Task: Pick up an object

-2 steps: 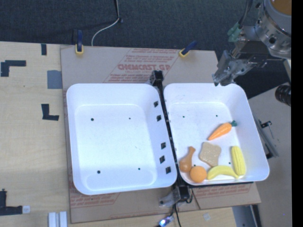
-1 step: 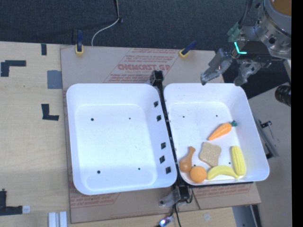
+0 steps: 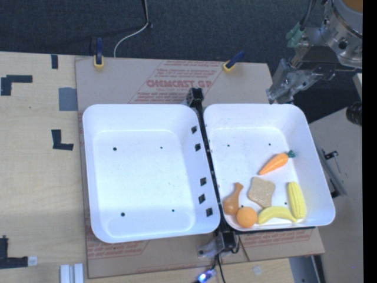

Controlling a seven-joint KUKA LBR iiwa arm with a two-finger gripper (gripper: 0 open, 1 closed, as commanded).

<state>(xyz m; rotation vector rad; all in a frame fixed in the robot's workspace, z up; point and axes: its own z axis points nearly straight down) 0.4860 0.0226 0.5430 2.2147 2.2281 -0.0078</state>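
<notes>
Two white bins sit side by side on the table [image 3: 35, 158]. The left bin [image 3: 141, 170] holds nothing. The right bin [image 3: 259, 128] holds six toy foods, one of each, gathered in its near corner: a carrot [image 3: 273, 163], a slice of bread [image 3: 261, 191], a corn cob [image 3: 296, 200], a banana [image 3: 275, 215], an orange [image 3: 246, 217] and a chicken drumstick [image 3: 232, 200]. The gripper [image 3: 283, 90] hangs above the right bin's far rim, carrying nothing; whether its jaws are apart or together cannot be told.

Toys clustered in right bin [image 3: 294, 119] near corner; left bin [image 3: 94, 119] alongside.
</notes>
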